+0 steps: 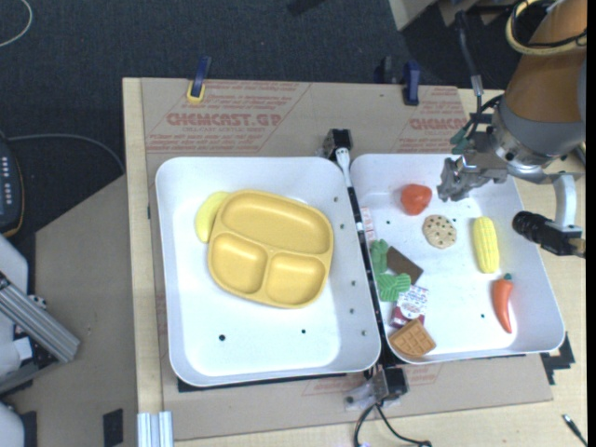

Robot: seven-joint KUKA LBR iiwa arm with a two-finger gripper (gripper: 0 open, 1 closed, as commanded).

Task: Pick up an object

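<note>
Nearest us, at the right white plastic bin (535,338)'s front edge, lies a small tan waffle-patterned toy biscuit (413,340). Further back in the same bin sits the small round red plastic toy tomato (415,197), which we judge the likeliest target, since the grey two-finger gripper (453,186) hangs just beside it, to its right. We expect it to be light, rigid and smooth, prone to rolling, so best pinched across its widest middle. Whether the gripper is spread or closed we cannot tell; its tips blur against the bin, with nothing visibly between them.
</note>
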